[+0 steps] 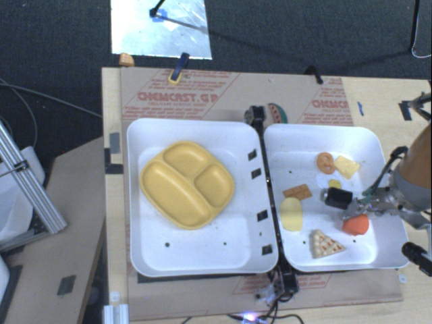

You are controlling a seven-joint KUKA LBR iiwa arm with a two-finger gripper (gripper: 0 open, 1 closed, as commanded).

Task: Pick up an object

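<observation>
Approach step: gripper point(354, 212) low in right bin point(378, 256), beside red object point(357, 225); fingers' spread unclear. Next: close, lift.

Red lettering on the cardboard sheet point(223, 90) under the bins reads "CHEMCAST GP", repeated at its right, partly legible.

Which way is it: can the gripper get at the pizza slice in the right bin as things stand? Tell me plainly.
Probably yes. The pizza slice lies flat and uncovered near the front of the right bin, with bare floor around it. The gripper sits just above it, by the red-orange piece, and nothing lies between them.
</observation>
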